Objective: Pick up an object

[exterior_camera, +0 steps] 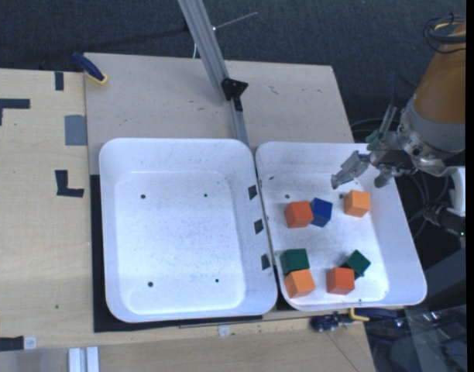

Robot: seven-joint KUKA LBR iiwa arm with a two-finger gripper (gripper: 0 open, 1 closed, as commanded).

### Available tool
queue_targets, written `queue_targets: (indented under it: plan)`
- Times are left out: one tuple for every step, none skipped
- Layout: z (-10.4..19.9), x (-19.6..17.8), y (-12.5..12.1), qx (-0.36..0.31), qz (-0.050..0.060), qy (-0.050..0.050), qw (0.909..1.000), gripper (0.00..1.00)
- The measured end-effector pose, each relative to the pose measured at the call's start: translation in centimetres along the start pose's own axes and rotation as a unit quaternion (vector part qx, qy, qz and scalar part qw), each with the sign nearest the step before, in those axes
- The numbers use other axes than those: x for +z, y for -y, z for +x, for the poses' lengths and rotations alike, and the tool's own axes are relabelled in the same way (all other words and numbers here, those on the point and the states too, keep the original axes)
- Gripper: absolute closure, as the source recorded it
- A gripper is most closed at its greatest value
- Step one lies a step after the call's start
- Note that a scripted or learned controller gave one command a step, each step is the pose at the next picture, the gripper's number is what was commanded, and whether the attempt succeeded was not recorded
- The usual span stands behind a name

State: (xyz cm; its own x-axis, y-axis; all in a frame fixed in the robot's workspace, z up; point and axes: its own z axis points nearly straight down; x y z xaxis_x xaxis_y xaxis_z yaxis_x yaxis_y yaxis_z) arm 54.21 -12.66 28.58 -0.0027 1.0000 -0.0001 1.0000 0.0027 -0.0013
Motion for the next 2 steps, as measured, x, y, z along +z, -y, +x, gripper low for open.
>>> queue_targets:
  plan:
    - [0.0, 0.0, 0.0, 0.000, 0.000, 0.000, 1.0000, 0.00]
    - [-0.1, 6.2, -0.5, 0.001, 0.003, 0.000, 1.0000, 0.00]
